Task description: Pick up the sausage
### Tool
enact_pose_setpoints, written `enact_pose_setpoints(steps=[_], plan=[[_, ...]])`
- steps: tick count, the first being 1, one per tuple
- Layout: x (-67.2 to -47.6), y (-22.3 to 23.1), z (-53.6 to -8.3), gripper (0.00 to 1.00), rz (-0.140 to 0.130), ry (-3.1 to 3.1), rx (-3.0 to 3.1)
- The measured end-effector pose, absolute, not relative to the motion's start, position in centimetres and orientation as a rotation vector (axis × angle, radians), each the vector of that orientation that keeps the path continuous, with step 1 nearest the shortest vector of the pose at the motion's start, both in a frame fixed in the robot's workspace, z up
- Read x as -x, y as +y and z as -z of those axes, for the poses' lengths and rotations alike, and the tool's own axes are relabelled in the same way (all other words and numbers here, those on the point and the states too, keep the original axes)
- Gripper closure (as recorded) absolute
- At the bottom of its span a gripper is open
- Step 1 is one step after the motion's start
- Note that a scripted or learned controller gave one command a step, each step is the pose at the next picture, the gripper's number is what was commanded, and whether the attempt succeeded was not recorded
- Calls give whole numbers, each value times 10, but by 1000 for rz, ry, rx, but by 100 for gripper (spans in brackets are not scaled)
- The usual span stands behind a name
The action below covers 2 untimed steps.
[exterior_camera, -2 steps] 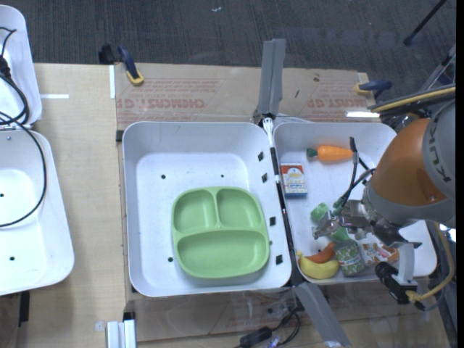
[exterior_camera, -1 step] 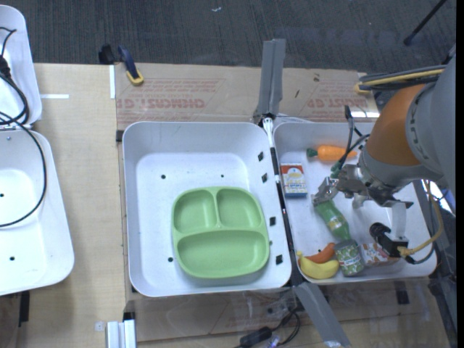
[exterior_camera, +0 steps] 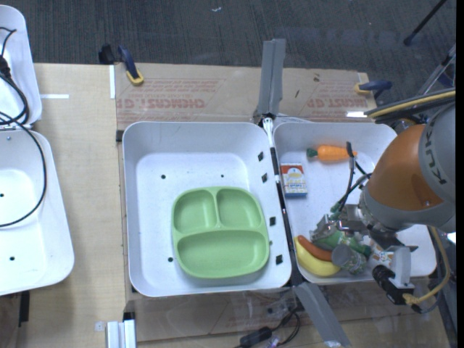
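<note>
**Arm low over the right bin, beside the sausage**

Here, in the camera view, two white bins sat side by side on the bench. The left bin (exterior_camera: 145, 194) held a green divided plate (exterior_camera: 220, 232), lying flat toward its lower half. The right bin (exterior_camera: 290, 133) held the clutter: a carrot (exterior_camera: 332, 152) near its upper wall, a small red, white and blue carton (exterior_camera: 293, 180) close to the divider, and a banana (exterior_camera: 316, 262) along the lower wall.

The sausage (exterior_camera: 314, 249), reddish-orange, lay just above the banana, touching it along its length, in the lower part of the right bin.

The arm reached in from the right, its orange band (exterior_camera: 406, 176) above the wrist filling that bin's right side. The gripper (exterior_camera: 341, 239) hung low over the bin, just beside the sausage's right end, among some green and grey items too tangled to tell apart. Whether its fingers were apart or together could not be told, and nothing could be seen held between them.
</note>
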<state>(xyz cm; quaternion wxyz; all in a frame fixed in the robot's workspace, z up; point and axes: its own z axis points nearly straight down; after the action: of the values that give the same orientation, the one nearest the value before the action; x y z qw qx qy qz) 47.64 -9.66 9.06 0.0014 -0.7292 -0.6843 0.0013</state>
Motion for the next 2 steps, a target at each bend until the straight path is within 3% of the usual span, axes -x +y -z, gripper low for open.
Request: enact_pose_setpoints(steps=[1,2], plan=[[-566,-129,-91,0,-4,-2201,2241],[-522,-82,-191,0,-4,-2391,2037]])
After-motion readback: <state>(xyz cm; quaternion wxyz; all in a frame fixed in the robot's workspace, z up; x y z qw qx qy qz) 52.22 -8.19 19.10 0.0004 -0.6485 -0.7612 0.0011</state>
